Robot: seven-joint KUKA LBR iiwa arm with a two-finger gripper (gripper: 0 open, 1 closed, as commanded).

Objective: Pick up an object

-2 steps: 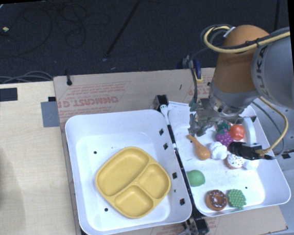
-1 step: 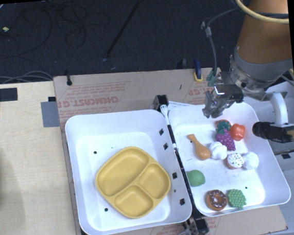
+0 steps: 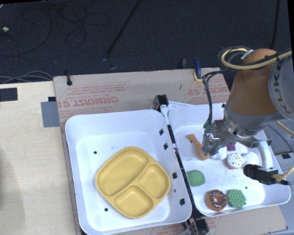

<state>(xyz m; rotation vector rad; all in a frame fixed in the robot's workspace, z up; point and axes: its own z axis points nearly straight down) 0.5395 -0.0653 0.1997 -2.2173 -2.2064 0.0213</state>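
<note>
Camera view: gripper (image 3: 210,145) low in right bin (image 3: 278,194), beside orange piece (image 3: 196,145) (likely its target); cannot tell finger state.

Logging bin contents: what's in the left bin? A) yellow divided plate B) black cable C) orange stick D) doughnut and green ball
A: the yellow three-compartment plate lies in the left bin; the doughnut, green ball and orange stick lie in the right bin.
</note>
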